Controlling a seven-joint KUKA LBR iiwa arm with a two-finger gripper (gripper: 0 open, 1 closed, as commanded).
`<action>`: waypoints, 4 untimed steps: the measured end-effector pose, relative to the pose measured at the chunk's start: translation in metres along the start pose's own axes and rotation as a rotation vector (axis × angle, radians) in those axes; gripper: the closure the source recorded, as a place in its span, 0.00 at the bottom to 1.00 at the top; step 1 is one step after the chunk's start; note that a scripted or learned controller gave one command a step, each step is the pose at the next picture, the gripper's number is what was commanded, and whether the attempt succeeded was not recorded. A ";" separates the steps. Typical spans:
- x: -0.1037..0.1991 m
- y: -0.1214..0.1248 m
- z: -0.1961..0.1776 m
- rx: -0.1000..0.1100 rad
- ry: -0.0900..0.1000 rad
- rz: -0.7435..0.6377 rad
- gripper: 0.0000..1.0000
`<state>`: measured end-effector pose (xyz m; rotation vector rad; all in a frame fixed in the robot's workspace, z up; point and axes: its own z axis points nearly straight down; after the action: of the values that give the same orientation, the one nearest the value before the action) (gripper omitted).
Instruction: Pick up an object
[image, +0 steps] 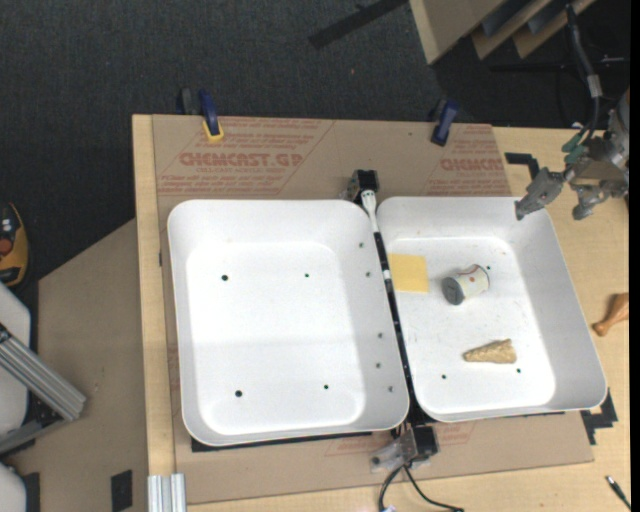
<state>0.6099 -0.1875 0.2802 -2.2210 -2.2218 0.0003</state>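
Observation:
The right bin (560, 300) holds three objects. A flat yellow square (408, 273) lies near its left wall. To the right of it a small white cylinder with a grey cap (466, 284) lies on its side. A tan, cone-shaped piece (490, 352) rests toward the bin's front. My gripper (556, 198) hangs at the bin's far right corner, above the rim, open with nothing between its fingers. It is well away from all three objects.
The left bin (200, 330) sits beside the right one on a cardboard sheet (300, 150), which blue clamps (209, 111) hold at the back. A black clip (362, 185) joins the bins at the back. An orange object (612, 318) lies right of the right bin.

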 end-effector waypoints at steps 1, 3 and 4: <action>-0.008 -0.041 -0.267 -0.022 -0.009 0.000 0.00; 0.152 -0.134 -0.106 0.014 0.004 -0.008 0.00; 0.146 -0.130 -0.122 -0.004 -0.001 -0.001 1.00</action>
<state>0.4801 -0.0415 0.4021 -2.2229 -2.2249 -0.0036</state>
